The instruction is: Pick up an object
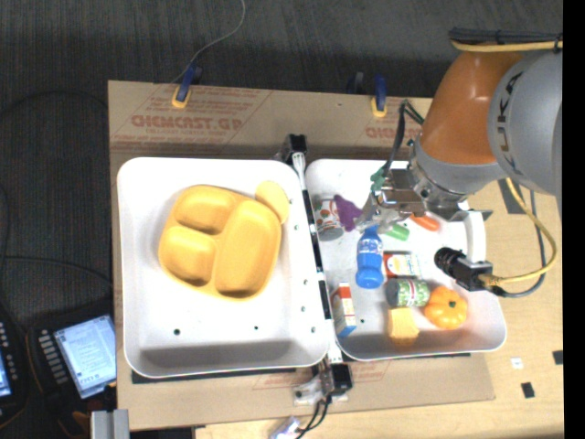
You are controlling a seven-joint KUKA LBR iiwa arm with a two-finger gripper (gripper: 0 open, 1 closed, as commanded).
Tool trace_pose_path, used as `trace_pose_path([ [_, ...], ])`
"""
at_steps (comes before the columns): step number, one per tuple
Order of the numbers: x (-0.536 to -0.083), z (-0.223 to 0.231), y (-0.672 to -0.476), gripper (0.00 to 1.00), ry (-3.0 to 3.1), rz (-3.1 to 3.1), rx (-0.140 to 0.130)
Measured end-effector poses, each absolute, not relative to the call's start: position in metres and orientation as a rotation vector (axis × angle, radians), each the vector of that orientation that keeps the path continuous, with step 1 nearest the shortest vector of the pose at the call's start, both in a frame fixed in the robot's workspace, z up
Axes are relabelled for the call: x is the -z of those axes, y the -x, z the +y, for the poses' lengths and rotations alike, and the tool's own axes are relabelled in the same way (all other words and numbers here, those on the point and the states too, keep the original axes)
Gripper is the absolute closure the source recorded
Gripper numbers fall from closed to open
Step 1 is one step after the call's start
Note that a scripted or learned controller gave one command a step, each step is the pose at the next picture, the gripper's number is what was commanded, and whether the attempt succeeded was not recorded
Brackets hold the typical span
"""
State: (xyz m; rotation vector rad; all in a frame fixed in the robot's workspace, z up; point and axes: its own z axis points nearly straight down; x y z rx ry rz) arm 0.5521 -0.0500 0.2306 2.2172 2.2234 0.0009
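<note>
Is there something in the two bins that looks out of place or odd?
Nothing looks spilled or broken. The uneven split stands out: the left bin holds just big yellow pieces, while small items crowd the right bin. There the blue bottle and green can lie on their sides.

both bins (137,245) look like smooth white plastic with a slight sheen. the yellow bread-shaped toys (219,240) look matt and soft-moulded. the blue bottle (369,259) and orange pumpkin (445,308) seem glossy plastic. the board (228,122) beneath looks like rough brown cardboard.
</note>
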Motion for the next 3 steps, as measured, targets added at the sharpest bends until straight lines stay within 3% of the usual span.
trace_pose_path([
  [1,-0.240,-0.050,-0.553,1.00,-2.216,2.223,-0.001],
  [2,-0.197,-0.113,-0.489,1.00,-2.223,2.220,0.003],
  [3,-0.197,-0.112,-0.490,0.00,-2.222,2.221,0.002],
])
